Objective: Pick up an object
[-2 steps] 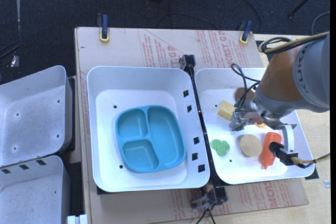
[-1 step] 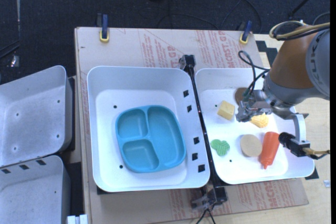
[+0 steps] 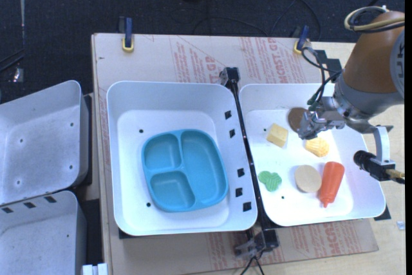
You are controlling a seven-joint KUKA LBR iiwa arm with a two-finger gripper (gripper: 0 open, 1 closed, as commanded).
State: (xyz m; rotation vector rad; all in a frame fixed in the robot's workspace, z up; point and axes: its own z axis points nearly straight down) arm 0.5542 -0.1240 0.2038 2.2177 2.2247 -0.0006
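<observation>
Yellow corn piece (image 3: 317, 148) lies just below the claw (image 3: 308, 128).

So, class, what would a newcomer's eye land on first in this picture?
Probably the bright blue divided tray lying alone in the left bin. Next, the orange carrot near the right bin's front edge, and the gripper hanging over the yellow toy foods behind it.

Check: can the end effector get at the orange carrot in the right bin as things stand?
Probably yes. The end effector hangs over the right bin, and the carrot lies uncovered just below it in the camera view. A tan disc beside the carrot may crowd one finger.
</observation>
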